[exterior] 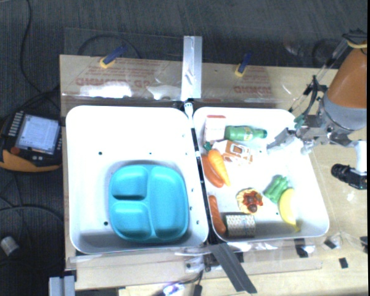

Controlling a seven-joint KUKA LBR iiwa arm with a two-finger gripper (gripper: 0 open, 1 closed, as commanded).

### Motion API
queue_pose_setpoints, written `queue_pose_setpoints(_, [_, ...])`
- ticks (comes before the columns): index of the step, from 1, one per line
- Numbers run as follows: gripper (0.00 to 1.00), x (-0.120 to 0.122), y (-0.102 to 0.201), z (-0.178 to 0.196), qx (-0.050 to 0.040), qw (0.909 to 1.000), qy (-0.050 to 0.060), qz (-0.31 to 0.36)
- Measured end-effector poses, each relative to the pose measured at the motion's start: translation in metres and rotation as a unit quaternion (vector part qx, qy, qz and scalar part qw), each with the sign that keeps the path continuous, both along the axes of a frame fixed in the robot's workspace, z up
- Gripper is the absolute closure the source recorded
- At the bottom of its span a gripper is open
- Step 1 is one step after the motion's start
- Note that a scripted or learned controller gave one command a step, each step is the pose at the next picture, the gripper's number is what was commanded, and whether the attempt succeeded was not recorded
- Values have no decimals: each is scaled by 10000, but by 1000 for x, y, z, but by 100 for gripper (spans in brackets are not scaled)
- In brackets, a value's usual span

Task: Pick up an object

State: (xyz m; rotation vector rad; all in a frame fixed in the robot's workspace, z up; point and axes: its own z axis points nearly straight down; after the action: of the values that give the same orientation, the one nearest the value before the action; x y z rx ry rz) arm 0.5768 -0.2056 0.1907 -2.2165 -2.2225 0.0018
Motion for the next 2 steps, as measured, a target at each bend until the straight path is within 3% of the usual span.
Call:
queue_pose_setpoints(1, [0,26,1,3,-12,9966,-1,-829])
queue_pose_setpoints(2, [0,-43,-6,-71,-1,9998,1,193])
